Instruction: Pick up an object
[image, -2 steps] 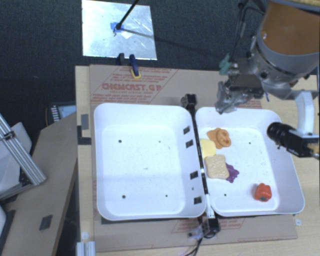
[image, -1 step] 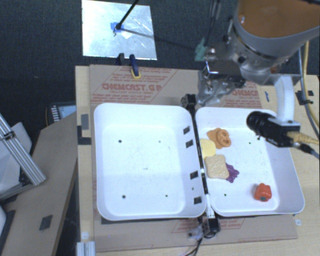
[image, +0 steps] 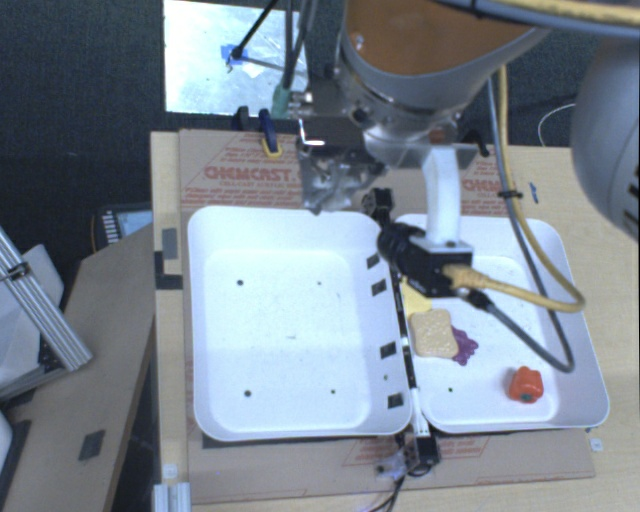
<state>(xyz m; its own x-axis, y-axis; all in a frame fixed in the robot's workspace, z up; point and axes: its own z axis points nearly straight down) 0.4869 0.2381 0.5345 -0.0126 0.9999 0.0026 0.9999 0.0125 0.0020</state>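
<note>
A pale wooden desk (image: 120, 300) carries two shallow white bins side by side, seated on a brown cardboard sheet (image: 240, 170) printed with red lettering. The left bin (image: 215, 250) has a plain white floor marked by a few small dark dots. The right bin (image: 570, 400) holds three small things near its front: a tan, sponge-like block (image: 433, 333) beside the divide between the bins, a purple piece (image: 464, 346) touching the block's right edge, and an orange object (image: 525, 384) well apart from both, toward the bin's front right corner. Black clips sit along the seam where the two bins meet.

The arm's wide orange band (image: 420, 40) and grey body fill the top of the view, coming in from the right. Below it, the end effector (image: 325, 195) hangs over the far rim of the left bin; whether its fingers are apart or together cannot be told, and nothing is seen in its grasp. A white bracket with a black box (image: 430, 265) sits over the far left part of the right bin, and a yellow cable (image: 520, 292) and a grey one loop from it across that bin.

Beyond the desk lies dark carpet and a bright patch of floor (image: 220, 55). At the left, aluminium framing (image: 40, 310) leans in.
</note>
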